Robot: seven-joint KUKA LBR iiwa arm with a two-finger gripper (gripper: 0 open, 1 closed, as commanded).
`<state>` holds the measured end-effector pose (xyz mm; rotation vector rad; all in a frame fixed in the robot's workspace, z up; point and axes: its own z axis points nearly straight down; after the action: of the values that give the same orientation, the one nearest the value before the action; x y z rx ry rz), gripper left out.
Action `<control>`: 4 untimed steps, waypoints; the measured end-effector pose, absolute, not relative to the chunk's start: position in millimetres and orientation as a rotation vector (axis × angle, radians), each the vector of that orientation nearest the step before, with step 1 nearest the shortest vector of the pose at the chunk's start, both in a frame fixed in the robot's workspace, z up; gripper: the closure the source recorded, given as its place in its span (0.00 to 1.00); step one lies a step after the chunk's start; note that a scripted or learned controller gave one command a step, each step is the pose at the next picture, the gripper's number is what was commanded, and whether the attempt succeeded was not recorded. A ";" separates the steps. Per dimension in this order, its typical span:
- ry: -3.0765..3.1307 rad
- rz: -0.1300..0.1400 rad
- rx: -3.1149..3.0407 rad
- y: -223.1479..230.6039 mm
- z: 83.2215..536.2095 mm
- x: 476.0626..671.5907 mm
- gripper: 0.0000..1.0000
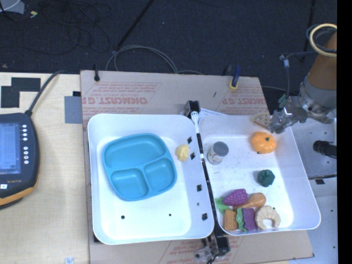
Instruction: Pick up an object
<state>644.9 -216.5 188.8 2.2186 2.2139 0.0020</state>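
Several toys crowd the near corner of the right bin (300, 164), too tightly packed for a clean grab, so the orange pumpkin toy (263, 142), lying alone near the far wall, looks like my best target. My gripper (276, 121) hovers just beyond that bin's far right rim, close to it. Whether my jaws are apart, I cannot tell.
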 end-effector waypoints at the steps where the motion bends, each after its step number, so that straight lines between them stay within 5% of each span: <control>1: 2.230 -0.011 2.232 -212.0 92.5 580.9 0.00; 2: 2.226 0.000 2.217 -194.2 87.1 645.9 0.00; 3: 2.218 -0.001 2.223 -215.0 158.4 590.3 0.00; 4: 2.228 -0.007 2.226 -212.9 88.8 643.5 0.00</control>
<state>643.5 -212.9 88.8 2.2258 2.2283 -0.0067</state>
